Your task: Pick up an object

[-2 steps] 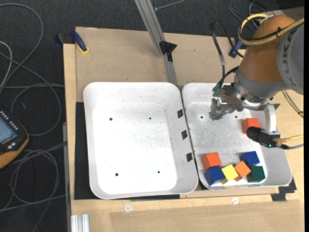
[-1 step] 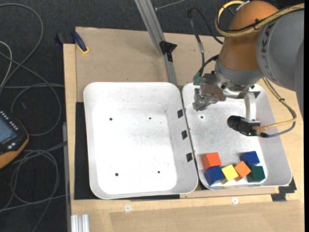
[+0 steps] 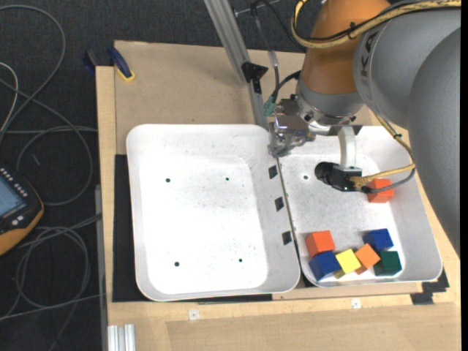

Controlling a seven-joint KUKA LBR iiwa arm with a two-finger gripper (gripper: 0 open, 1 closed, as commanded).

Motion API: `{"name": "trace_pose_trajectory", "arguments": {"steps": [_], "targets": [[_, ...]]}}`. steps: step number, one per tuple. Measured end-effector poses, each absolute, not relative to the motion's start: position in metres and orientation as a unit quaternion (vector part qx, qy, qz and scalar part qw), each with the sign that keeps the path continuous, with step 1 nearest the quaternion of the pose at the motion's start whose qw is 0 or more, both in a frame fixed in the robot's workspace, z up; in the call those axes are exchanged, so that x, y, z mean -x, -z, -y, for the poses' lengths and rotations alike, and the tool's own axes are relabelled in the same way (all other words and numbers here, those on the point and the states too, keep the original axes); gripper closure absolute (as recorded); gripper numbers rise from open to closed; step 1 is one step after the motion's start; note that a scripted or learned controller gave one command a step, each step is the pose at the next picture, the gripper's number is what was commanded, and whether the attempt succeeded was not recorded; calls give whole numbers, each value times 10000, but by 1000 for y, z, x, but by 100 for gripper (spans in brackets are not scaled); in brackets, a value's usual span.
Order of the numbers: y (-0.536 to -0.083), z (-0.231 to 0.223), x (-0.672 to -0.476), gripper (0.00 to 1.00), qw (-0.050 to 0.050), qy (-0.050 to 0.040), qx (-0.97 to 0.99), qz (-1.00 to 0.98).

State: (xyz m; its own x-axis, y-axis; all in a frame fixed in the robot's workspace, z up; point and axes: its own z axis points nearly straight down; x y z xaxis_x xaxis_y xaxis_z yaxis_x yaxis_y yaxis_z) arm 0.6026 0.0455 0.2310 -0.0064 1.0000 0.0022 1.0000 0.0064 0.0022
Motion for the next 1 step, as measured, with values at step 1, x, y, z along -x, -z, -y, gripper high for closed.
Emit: {"name": "trace_pose_trajectory", "arguments": {"steps": [1], "targets": [[-228, -94, -613, 100, -2, -13, -7050, -7092]]}}
